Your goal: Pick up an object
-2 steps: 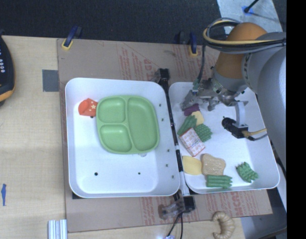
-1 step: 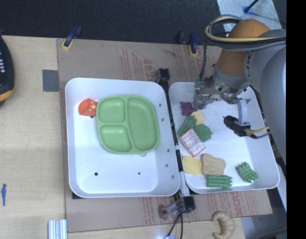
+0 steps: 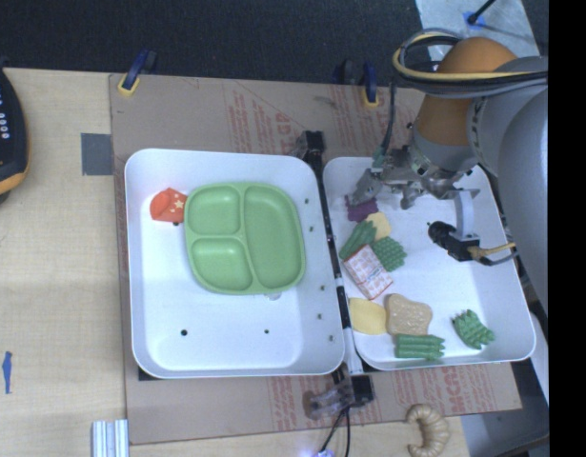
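My gripper (image 3: 395, 185) hangs low over the far left part of the right bin (image 3: 507, 293). A small purple piece (image 3: 362, 208) lies just to its lower left, partly under it. In front of that sit a pale yellow piece (image 3: 378, 223), a green pod (image 3: 356, 239), a green ridged vegetable (image 3: 390, 253) and a pink-and-white packet (image 3: 368, 271). Nearer the front lie a yellow slice (image 3: 368, 316), a slice of bread (image 3: 408, 314), green beans (image 3: 418, 347) and another green vegetable (image 3: 474, 328). Nothing shows between the gripper's fingers.
The left bin (image 3: 159, 331) holds a green divided plate (image 3: 245, 238) and a red toy (image 3: 168, 206) at its far left. A brown curled thing (image 3: 428, 428) lies on the cardboard in front of the right bin. Clamps and a black handset stand around the bench's edges.
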{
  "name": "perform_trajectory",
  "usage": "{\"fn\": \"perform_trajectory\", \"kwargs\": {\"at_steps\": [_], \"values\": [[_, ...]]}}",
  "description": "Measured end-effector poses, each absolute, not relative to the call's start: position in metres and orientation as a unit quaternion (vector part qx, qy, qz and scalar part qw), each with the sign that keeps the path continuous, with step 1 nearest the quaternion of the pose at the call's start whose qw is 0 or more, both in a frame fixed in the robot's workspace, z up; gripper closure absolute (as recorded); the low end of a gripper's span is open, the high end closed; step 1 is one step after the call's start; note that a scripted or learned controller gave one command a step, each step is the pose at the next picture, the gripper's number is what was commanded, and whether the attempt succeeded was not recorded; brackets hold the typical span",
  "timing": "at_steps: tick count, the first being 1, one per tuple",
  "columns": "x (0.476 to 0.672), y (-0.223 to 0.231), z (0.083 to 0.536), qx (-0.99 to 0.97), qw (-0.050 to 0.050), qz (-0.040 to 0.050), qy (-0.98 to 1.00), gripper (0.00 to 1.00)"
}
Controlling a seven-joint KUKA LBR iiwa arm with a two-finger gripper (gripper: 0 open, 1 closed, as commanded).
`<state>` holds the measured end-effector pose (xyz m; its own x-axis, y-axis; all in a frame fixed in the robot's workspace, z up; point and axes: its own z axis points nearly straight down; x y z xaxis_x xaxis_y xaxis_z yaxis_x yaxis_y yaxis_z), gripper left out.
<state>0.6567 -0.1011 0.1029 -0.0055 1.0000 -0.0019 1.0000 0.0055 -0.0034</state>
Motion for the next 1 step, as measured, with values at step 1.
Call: {"fn": "perform_trajectory", "kwargs": {"at_steps": [1], "values": [[0.6560,-0.0949,0.0917,-0.705,0.002,0.0023,-0.709,0.00]]}}
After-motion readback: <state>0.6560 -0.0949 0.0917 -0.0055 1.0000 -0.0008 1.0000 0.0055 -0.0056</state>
